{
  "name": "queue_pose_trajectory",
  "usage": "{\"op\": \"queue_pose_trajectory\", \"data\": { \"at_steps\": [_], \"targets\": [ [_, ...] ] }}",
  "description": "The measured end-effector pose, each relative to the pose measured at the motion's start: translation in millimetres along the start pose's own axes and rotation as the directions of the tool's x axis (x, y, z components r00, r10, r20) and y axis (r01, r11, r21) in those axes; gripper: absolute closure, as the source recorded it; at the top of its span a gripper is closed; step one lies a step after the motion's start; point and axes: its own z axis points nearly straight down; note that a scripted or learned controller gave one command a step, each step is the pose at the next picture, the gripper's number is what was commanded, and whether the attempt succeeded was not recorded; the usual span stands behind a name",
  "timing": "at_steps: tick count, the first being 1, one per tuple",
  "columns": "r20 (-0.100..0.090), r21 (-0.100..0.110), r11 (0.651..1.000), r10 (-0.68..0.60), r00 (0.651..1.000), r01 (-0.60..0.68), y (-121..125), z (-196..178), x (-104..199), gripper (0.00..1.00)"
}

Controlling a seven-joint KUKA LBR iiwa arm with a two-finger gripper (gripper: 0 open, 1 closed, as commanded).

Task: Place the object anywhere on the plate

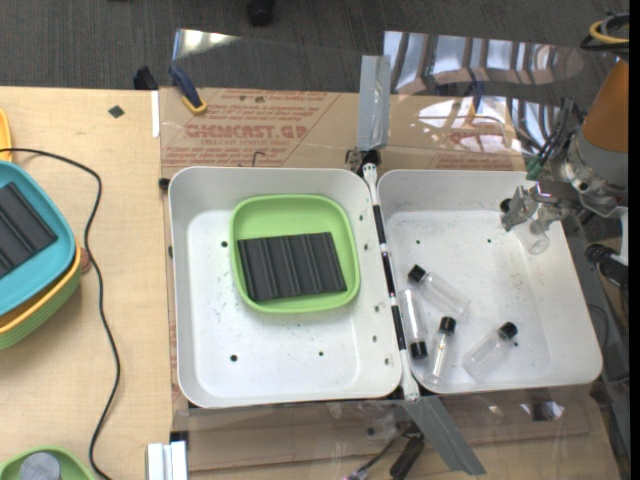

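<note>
Vials (pixel 437 292) lie loose in the right bin (pixel 575 368); the plate (pixel 345 218) sits in the left bin (pixel 190 298). Likely light, rigid, slippery, prone to roll: grasp mid-body, across the axis. Gripper (pixel 527 210) hovers at the bin's far right; jaw state cannot be told.

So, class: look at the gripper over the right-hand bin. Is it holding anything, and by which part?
It cannot be told. The gripper hangs above the right bin, and a clear vial-like shape shows at its tip, too indistinct to confirm a hold.
</note>
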Motion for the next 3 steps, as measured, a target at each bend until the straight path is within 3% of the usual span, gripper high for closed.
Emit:
{"op": "queue_pose_trajectory", "data": {
  "at_steps": [1,2,3],
  "targets": [
    [0.000,0.000,1.000,0.000,1.000,0.000,0.1,-0.1,0.0,0.00],
    [0.000,-0.002,0.961,0.276,0.961,-0.276,-23.0,-76.6,-13.4,0.00],
    [0.001,0.001,0.832,0.554,0.832,-0.554,-23.9,-191.5,0.6,0.00]
  ]
}}
